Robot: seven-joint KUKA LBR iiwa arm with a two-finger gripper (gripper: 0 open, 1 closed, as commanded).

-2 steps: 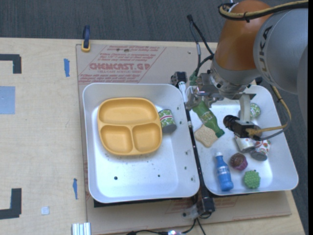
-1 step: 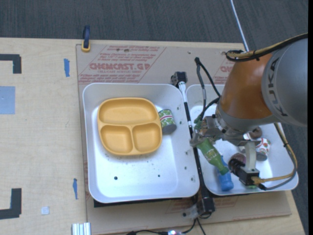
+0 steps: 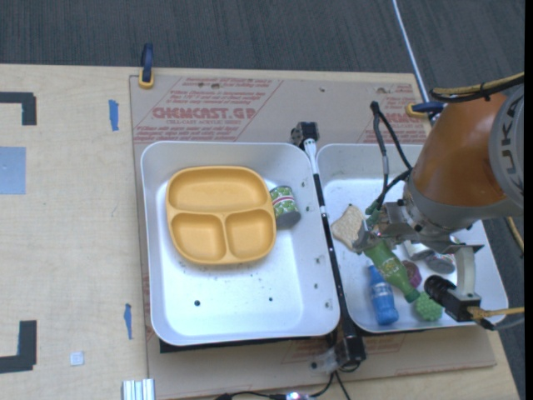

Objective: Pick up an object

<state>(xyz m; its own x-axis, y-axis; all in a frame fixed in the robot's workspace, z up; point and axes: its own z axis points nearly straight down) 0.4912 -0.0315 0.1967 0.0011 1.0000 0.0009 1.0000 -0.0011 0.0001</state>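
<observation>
Green bottle (image 3: 391, 267) aslant in right bin (image 3: 491, 282), beside blue bottle (image 3: 382, 300)

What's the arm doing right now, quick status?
Gripper low in right bin, over green bottle; fingers unreadable. Nothing seen held. Blue bottle, tan piece crowd close.

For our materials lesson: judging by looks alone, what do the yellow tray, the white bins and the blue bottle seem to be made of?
Yellow tray: probably moulded plastic, matte; even colour, rounded compartment walls.
White bins: likely thin formed plastic, slightly glossy; rounded corners and soft highlights, though painted metal is possible.
Blue bottle: apparently plastic, smooth; uniform blue body with a paler label.
</observation>
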